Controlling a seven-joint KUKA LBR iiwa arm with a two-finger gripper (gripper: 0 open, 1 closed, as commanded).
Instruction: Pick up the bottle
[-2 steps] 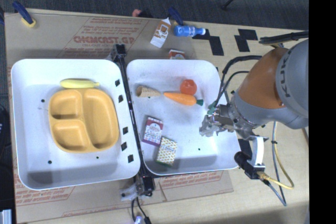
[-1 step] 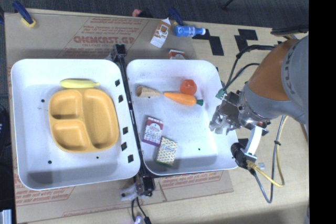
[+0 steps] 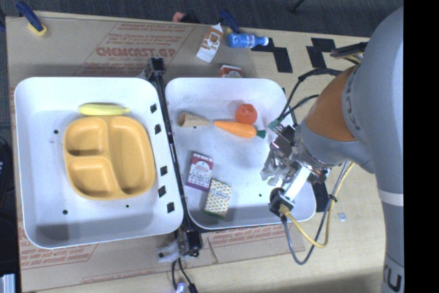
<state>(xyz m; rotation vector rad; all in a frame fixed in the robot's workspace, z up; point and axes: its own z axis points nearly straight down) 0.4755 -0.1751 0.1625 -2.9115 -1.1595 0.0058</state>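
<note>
A: Where is the bottle (image 3: 245,40) located?
B: It is seen lying on the tabletop (image 3: 322,55), beyond the right bin (image 3: 226,87).
A: And the end effector (image 3: 278,173)?
B: It is positioned over that bin's right edge; its opening cannot be told.

Cardboard-covered bench (image 3: 123,51), two white bins (image 3: 34,147), blue bottle (image 3: 243,41), small carton (image 3: 209,44)

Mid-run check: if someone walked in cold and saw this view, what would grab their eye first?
Likely the grey arm reaching in from the right, its gripper low over the right bin near its right wall. Next, the yellow divided plate in the left bin, and the carrot and tomato in the right bin.
</note>
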